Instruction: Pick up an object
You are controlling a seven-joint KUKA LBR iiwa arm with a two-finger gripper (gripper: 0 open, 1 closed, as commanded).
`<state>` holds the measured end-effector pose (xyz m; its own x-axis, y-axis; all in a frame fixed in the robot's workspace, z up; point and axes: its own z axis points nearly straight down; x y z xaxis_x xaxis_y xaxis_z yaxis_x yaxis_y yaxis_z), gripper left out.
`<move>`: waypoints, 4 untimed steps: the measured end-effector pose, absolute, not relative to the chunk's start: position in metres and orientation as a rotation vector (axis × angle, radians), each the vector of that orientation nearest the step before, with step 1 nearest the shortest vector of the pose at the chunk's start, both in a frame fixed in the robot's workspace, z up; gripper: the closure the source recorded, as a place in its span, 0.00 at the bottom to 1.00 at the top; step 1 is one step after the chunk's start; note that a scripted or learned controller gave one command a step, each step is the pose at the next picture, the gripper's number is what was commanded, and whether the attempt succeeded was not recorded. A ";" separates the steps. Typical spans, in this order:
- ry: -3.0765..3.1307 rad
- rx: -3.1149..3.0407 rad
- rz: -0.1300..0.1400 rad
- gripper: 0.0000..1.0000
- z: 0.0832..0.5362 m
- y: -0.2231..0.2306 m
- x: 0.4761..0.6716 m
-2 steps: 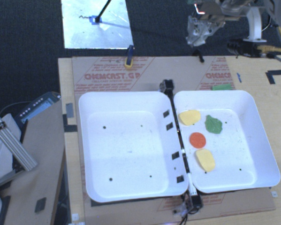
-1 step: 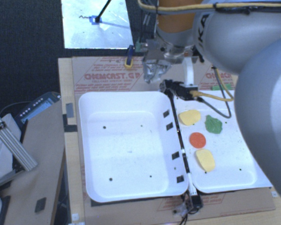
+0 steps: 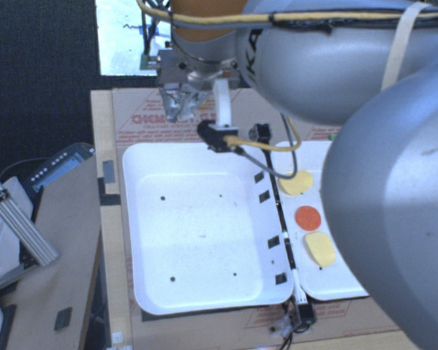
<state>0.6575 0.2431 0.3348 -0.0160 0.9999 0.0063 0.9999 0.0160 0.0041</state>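
The left bin (image 3: 200, 230) lay bare of loose items, its white floor showing a few dark dots. Above its far rim, over the printed cardboard (image 3: 139, 118) that lined the surface (image 3: 76, 236), the gripper (image 3: 177, 107) hung at the end of the arm (image 3: 307, 49). It was small and partly blurred in the camera view; whether it was open or closed could not be told, and nothing was seen in it. A yellow cable (image 3: 254, 141) trailed from a black fitting just beside it.

Across the divider, the right bin (image 3: 324, 293) held three candidate objects in a near-vertical row close to its left wall: a pale yellow piece (image 3: 298, 182) farthest from the camera, an orange disc (image 3: 308, 218) in the middle, and a yellow oblong piece (image 3: 321, 249) nearest. They lay near one another but apart. The arm's bulk hid the rest of that bin.

Judgement: the pick had not been made; the step in hand was approach or positioning. The gripper stood well apart from all three objects. The next move would call for travel rightward over the right bin, alignment above one piece, and a descent clear of the divider wall and neighbouring items.
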 end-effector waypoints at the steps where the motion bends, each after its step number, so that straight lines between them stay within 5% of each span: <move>1: -2.218 -2.220 0.013 1.00 0.193 0.201 0.649; 2: -2.225 -2.231 -0.018 1.00 0.328 0.148 0.671; 3: -2.230 -2.206 0.004 1.00 0.225 0.240 0.666; 4: -2.222 -2.219 0.005 1.00 0.145 0.224 0.668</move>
